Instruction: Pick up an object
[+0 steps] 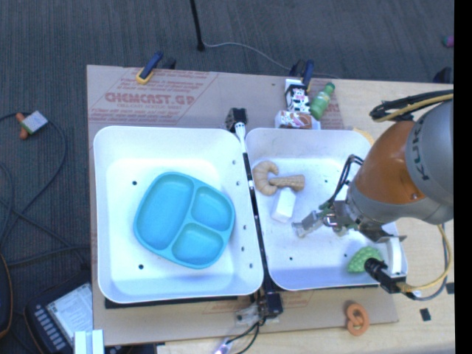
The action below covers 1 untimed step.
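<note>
My gripper [308,224] hangs low over the middle of the right bin [317,271], at the end of the grey and orange arm that comes in from the right. A small white block [284,207] lies just up and left of the gripper tip, close to it. A tan curved toy [274,179] rests further back in the same bin. A green knobbly object [363,259] sits in the bin's front right corner, partly behind the arm. Nothing is visibly held.
The left bin [118,168] holds a blue divided plate [184,218]. A divider [251,212] runs between the bins. Behind the right bin stand a green bottle [321,100] and a small package [296,109]. An orange ring [357,318] lies on the bench in front.
</note>
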Each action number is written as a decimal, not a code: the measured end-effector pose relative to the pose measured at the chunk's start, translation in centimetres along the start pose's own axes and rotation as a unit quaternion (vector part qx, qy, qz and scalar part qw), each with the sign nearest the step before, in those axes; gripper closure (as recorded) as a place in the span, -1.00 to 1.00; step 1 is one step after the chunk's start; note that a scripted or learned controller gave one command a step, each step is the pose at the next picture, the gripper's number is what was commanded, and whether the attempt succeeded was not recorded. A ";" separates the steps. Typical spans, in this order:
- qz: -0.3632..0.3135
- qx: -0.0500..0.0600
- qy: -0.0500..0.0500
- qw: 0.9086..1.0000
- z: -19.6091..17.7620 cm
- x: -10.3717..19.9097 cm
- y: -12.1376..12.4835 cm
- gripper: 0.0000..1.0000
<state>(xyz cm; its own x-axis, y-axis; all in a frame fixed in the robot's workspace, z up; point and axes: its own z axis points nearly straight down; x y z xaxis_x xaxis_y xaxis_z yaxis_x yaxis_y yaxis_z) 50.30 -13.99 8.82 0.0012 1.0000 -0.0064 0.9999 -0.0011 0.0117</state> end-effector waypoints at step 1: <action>0.000 -0.001 -0.001 1.000 -1.0 -0.1 0.1 1.00</action>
<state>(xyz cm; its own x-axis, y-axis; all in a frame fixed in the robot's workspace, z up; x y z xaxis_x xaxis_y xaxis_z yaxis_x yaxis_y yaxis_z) 50.39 -14.05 9.85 0.0021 1.0000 -0.0078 0.9999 -0.0020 0.0142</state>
